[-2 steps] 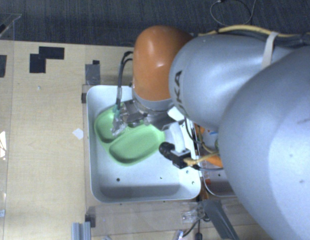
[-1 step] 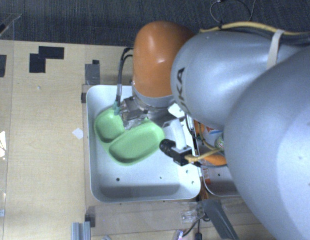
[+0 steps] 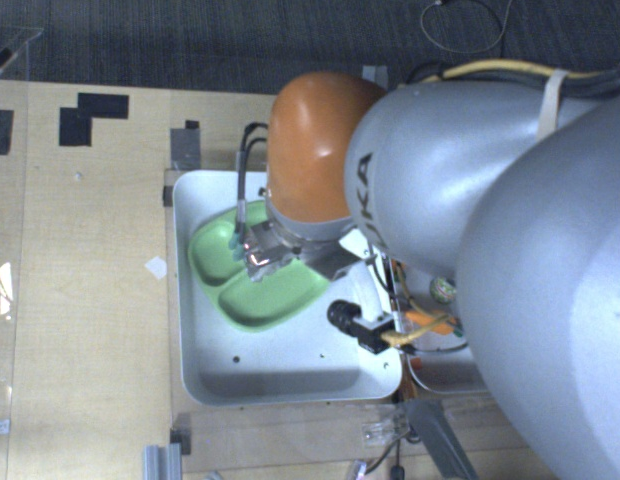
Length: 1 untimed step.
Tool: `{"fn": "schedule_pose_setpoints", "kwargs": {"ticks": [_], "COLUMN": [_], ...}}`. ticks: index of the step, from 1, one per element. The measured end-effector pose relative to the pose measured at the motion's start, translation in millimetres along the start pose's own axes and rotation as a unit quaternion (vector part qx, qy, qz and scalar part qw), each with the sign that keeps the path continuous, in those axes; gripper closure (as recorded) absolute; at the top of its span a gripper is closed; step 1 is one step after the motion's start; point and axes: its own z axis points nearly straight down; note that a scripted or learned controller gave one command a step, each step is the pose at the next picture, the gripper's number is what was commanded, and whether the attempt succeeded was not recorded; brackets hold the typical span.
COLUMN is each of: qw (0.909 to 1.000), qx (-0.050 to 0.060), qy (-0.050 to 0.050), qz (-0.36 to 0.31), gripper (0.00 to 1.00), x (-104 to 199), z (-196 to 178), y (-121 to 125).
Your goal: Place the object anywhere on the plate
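A light green plate (image 3: 280,296) lies in the left white bin (image 3: 290,378), toward its back left. My gripper (image 3: 253,254) hangs right over the plate's middle and covers part of it, so the plate reads as two green patches. The orange band and grey wrist hide what lies directly under the gripper. I cannot make out any object between gripper and plate.
The big grey arm covers the right half of the view and most of the right bin (image 3: 445,376). A black fitting with orange cabling (image 3: 362,328) hangs off the wrist above the left bin's right side. Bare white bin floor shows in front of the plate.
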Motion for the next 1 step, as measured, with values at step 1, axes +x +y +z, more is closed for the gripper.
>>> {"fn": "schedule_pose_setpoints", "kwargs": {"ticks": [1], "qw": [0.9957], "qx": [-0.002], "qy": [0.0], "qz": [-0.093], "gripper": [1.0], "x": [-4.5], "z": [-89.1], "y": [-42.0]}}
